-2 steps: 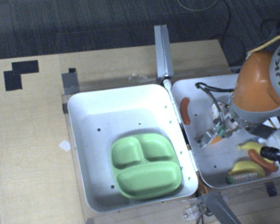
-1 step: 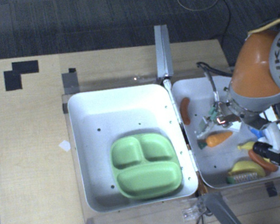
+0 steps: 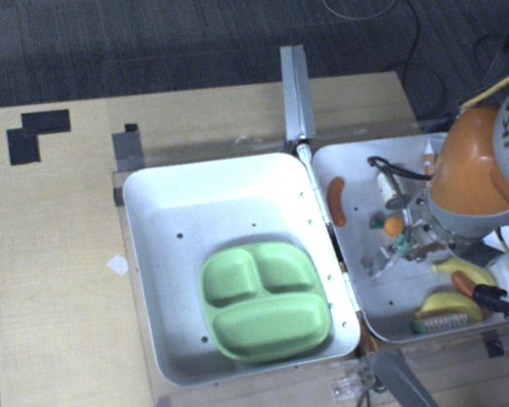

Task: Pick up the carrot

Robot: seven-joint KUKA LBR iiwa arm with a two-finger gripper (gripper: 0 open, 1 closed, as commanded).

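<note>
Carrot (image 3: 392, 224) small under gripper (image 3: 402, 240); long axis unclear.

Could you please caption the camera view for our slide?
KUKA arm reaching into the right bin near a small carrot; green divided plate in the left bin.

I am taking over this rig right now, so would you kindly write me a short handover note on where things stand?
Gripper: low over the right bin, near its middle; whether its fingers are open or shut cannot be told.
Carrot: a small orange piece in the right bin, just beside the gripper; not seen held.
Also in the right bin: sausage by the left wall, banana and corn cob at the near edge.
Left bin: green divided plate.
Done: approach. Left: grasp and lift the carrot.
</note>
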